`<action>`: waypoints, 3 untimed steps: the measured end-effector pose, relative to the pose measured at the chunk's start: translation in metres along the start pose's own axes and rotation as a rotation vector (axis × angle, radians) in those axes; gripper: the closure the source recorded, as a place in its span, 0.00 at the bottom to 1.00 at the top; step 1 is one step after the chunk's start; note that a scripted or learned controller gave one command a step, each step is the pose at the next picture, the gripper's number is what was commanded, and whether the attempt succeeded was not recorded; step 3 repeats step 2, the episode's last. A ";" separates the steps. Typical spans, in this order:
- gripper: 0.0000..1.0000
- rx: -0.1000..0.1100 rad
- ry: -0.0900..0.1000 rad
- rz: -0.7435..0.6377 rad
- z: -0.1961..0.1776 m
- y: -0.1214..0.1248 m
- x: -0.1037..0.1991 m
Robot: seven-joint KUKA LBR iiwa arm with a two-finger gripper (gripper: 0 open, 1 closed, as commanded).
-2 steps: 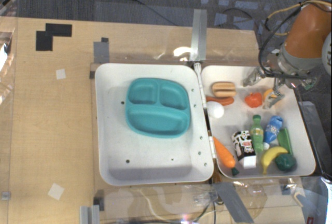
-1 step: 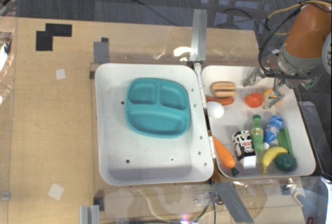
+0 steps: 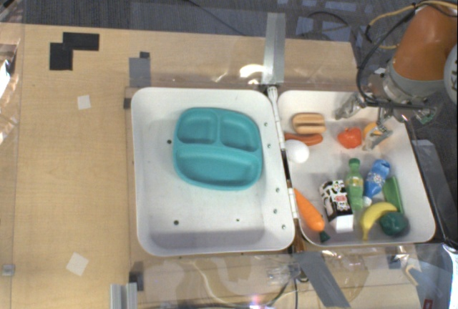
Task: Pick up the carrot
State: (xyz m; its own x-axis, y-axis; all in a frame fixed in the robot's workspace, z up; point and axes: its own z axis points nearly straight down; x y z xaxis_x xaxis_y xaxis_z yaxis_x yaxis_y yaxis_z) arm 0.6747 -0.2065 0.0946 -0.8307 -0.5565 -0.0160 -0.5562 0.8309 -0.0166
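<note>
No text, brand, number or sign can be read here. The green bottle point(image 3: 355, 186) and the blue bottle point(image 3: 377, 179) in the right bin point(image 3: 422, 189) carry labels, and the black-and-white carton point(image 3: 334, 199) just left of them has a printed face, but all are too small and blurred to make out.
</note>
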 end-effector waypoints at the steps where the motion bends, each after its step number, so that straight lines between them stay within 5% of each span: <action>1: 0.00 0.000 0.000 0.000 0.000 0.000 0.000; 3: 0.00 0.000 0.000 0.000 0.000 0.000 0.000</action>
